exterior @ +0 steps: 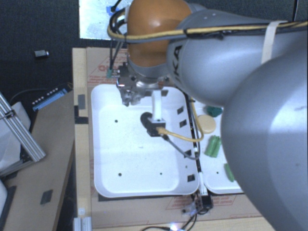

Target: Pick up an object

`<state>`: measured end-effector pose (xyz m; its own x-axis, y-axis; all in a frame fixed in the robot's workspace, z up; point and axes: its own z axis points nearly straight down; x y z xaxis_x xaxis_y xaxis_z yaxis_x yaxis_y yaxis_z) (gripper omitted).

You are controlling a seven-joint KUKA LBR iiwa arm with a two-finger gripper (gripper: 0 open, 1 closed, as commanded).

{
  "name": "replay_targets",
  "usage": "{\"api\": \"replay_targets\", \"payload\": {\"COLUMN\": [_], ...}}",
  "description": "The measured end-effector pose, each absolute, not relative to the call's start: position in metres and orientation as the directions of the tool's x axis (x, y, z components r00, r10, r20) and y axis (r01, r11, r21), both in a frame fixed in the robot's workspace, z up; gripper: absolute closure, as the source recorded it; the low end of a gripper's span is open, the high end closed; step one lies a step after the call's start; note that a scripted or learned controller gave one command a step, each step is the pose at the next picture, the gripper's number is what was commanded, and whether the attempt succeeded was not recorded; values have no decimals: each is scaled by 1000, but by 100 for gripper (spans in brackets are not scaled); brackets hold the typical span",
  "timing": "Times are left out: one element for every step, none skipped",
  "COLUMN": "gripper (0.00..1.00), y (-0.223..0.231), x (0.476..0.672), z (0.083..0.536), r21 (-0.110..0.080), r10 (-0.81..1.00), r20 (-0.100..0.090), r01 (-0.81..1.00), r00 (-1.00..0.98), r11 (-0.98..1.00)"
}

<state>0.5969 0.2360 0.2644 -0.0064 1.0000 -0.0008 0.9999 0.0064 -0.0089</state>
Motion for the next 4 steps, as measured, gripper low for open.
{"api": "replay_targets", "payload": {"gripper": [100, 100, 100, 100], "y": [234, 235, 228, 233], "x": [504, 490, 559, 610], "z": [196, 256, 274, 255], "r21": [-3, 5, 7, 3], "r10": [1000, 1000, 1000, 1000], "r20": [0, 3, 2, 0], "r01": [1000, 1000, 1000, 1000], "r00": [-2, -4, 0, 0], "r11": [2, 4, 0, 0]}}
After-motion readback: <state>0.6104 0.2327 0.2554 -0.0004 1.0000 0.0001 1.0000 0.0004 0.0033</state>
